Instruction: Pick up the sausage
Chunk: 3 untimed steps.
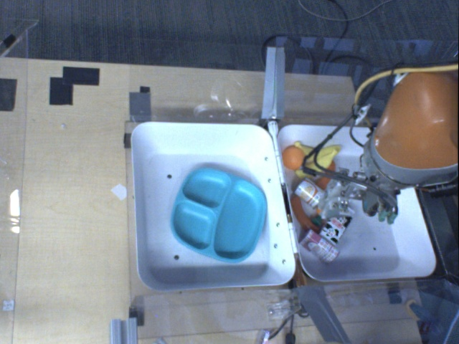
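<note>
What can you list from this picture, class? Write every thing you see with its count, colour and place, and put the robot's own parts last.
Bins: two, white, side by side on the bench.
Divided plate: one, blue, three compartments, in the left bin.
Orange: one, orange, back left corner of the right bin.
Banana: one, yellow, just right of the orange.
Can: one, silver and red, on its side below the orange.
Sausage: one, reddish brown, along the right bin's left wall.
Carton: one, white with black patches, under the gripper.
Packet: one, pinkish, in front of the carton.
Arm: one, grey with an orange band, over the right bin.
Gripper: one, metal, over the clutter.
</note>
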Motion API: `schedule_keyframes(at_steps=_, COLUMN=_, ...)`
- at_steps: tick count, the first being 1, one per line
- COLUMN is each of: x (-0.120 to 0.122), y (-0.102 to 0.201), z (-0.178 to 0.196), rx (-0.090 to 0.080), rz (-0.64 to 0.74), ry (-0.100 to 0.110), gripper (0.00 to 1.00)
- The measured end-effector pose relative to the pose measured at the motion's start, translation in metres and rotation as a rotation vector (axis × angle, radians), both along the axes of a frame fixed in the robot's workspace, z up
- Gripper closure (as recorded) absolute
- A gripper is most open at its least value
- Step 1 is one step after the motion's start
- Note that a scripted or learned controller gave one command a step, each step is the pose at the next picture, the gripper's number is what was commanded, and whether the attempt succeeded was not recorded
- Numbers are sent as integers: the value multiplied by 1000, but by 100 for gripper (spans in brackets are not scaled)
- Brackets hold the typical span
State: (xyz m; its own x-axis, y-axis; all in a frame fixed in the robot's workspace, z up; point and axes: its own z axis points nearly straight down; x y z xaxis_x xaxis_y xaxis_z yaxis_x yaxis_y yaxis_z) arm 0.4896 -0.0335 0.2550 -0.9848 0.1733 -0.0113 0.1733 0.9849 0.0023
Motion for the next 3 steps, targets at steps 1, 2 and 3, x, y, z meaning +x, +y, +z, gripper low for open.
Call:
schedule_keyframes(at_steps=1, x=0, y=40, z=-19, rx=-5, rz=618, ry=2, gripper=100)
schedule_keyframes(at_steps=2, x=13, y=26, z=-26, rx=-10, rz=1128, ry=1, gripper=100)
schedule_keyframes(at_steps=3, x=0, y=57, z=21, rx=-12, rz=1309, ry=-1, gripper=100)
